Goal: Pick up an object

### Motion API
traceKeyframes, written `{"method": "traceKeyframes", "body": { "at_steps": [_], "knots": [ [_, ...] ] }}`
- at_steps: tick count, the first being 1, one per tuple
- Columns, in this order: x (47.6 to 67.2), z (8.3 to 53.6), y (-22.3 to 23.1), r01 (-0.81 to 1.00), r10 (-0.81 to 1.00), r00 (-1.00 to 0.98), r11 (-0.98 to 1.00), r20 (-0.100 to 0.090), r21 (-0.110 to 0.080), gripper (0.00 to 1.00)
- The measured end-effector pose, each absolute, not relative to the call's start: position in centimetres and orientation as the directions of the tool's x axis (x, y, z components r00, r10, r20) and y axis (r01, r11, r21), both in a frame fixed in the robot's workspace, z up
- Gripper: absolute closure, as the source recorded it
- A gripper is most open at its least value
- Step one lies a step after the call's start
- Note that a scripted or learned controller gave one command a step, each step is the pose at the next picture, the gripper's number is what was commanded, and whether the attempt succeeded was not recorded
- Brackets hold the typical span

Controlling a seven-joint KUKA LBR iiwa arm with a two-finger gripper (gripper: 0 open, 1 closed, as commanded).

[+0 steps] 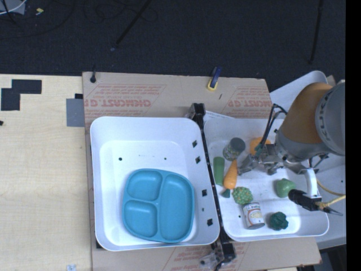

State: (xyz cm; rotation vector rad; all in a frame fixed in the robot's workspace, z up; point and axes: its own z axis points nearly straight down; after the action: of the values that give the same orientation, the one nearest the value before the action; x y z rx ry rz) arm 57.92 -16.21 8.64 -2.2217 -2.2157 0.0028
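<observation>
Where the right bin [316, 227] sits at lower right, the gripper [260, 161] hangs among smooth toy food: orange carrot [230, 175], bumpy green ball [242, 195], small labelled can [253, 215]. Its grip state is unreadable.

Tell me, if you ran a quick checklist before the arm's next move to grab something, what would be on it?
1. Things to pick are in the right bin: ok; carrot, can and broccoli lie there.
2. Gripper is over that bin: ok.
3. Something is held between its fingers: cannot tell.
4. Carrot is close to the gripper: ok, just beside it.
5. Blue plate sits apart, in the left bin: ok.
</observation>
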Motion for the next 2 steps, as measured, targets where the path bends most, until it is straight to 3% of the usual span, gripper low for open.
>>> {"method": "traceKeyframes", "body": {
  "at_steps": [1,2],
  "knots": [
    [57.9,9.7,-16.3,1.000,1.000,0.006,-0.006,0.002,-0.004,1.00],
    [57.1,15.6,-16.6,1.000,1.000,0.009,-0.009,0.000,0.002,1.00]
  ]
}}
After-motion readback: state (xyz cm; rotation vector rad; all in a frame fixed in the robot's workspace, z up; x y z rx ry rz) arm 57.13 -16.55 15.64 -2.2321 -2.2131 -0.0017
